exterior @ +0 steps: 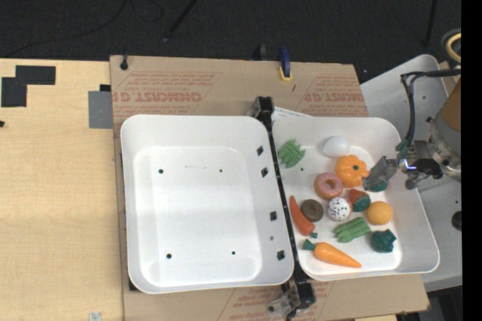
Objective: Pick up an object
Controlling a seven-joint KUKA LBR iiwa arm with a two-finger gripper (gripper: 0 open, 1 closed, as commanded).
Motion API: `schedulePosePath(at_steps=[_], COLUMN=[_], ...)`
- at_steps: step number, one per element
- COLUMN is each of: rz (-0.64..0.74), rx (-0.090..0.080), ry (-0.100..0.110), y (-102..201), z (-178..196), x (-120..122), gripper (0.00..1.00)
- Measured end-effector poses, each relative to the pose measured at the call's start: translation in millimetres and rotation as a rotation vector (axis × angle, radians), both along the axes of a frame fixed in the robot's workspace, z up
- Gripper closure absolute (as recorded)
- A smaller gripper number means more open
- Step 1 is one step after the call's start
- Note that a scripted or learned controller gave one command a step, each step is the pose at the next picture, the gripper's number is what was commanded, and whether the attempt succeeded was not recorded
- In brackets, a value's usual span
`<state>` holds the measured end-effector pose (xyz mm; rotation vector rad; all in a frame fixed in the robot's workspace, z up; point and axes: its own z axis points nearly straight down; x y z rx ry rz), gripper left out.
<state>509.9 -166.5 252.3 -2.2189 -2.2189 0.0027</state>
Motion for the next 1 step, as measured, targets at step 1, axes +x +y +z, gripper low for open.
schedulePosePath(at_steps=[1], rz=[0.007], rx=[0.004], ry=[0.005], y=[85.1], z=[-16.5], x=[-35.9], gripper=[0.0])
